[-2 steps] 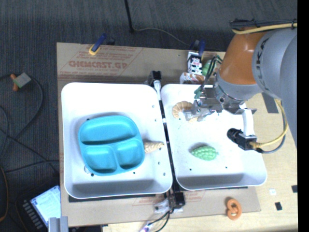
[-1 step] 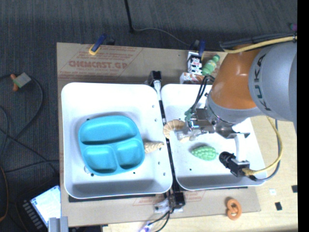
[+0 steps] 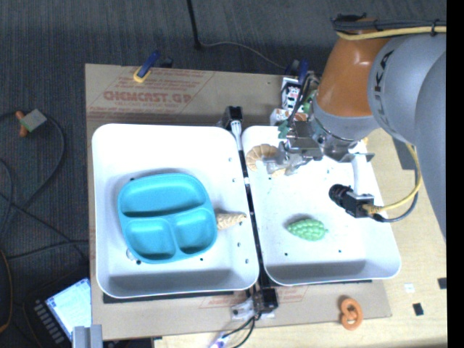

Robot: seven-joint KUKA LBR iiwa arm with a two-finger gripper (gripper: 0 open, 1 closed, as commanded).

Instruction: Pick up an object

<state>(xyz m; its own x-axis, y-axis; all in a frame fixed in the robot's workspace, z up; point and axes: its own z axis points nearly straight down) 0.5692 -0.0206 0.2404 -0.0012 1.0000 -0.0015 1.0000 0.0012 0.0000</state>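
Blue divided tray (image 3: 167,217) sits in the left bin (image 3: 109,143), with a tan cone-like piece (image 3: 230,220) just beside its right edge, near the bin wall. Right bin (image 3: 377,263) holds a tan croissant-like item (image 3: 261,153) at its upper left corner and a green bumpy object (image 3: 307,229) lower middle, lying free. Gripper (image 3: 293,153) hangs over the right bin's upper left, next to the tan item; open or closed, cannot tell. Orange ring (image 3: 351,312) lies on the bench below the right bin.
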